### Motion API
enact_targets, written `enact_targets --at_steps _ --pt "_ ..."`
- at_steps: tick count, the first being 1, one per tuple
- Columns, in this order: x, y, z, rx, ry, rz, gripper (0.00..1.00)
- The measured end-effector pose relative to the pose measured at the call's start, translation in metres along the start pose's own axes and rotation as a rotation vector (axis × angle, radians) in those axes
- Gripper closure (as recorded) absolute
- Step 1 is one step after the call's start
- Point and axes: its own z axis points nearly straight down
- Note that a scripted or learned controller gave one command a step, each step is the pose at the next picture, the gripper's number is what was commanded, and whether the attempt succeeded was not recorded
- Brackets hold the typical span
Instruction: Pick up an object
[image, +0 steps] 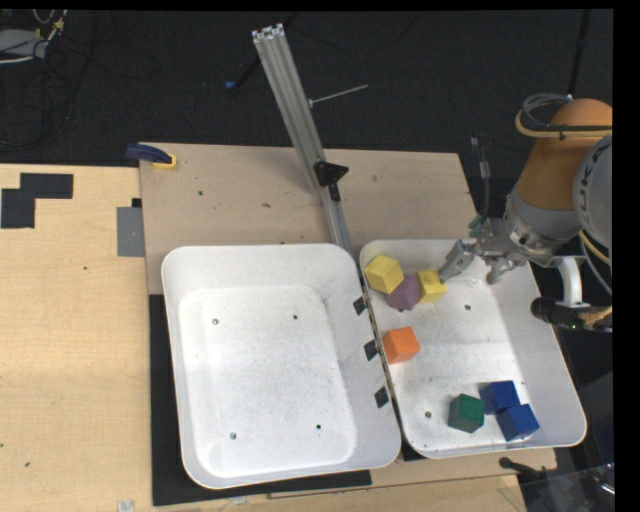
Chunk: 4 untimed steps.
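- Camera view: the grey arm with its orange band reaches in from the right, and its tool (478, 262) hangs over the far part of the right-hand shallow white bin (560, 385).
- The two metal fingers (455, 262) of the tool are spread apart in a wide V, and nothing sits between them.
- Just to the tool's left lies a small yellow block (432, 286), near the left fingertip; whether they touch cannot be told.
- Further left of the tool, a purple block (405, 293) presses against that small yellow block, and a larger yellow cube (383, 273) sits touching the purple one on its far-left side.
- Nearer the camera than the tool and off to its left, an orange cube (401, 344) rests alone close to the bin's left wall.
- Well apart from the tool, toward the near edge of the same bin, a dark green block (466, 412) lies beside two blue blocks (508, 408) that touch each other.
- The left-hand shallow white bin (190, 270) sits far to the tool's left, side by side with the right one.
- Both bins rest on the tan wooden table (240, 195), and a slanted grey aluminium rail (295, 110) rises behind them, up and to the left of the tool.
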Motion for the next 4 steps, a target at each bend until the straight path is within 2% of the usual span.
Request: enact_targets --at_steps 1,2,3,4 --pt "0.000 0.001 -0.013 -0.005 -0.001 0.000 1.00" --pt "-0.007 -0.003 -0.072 -0.012 -0.003 0.001 1.00" --pt "-0.011 0.006 -0.131 -0.014 -0.003 -0.002 1.00" --pt "-0.011 0.006 -0.148 -0.009 -0.002 -0.004 1.00"
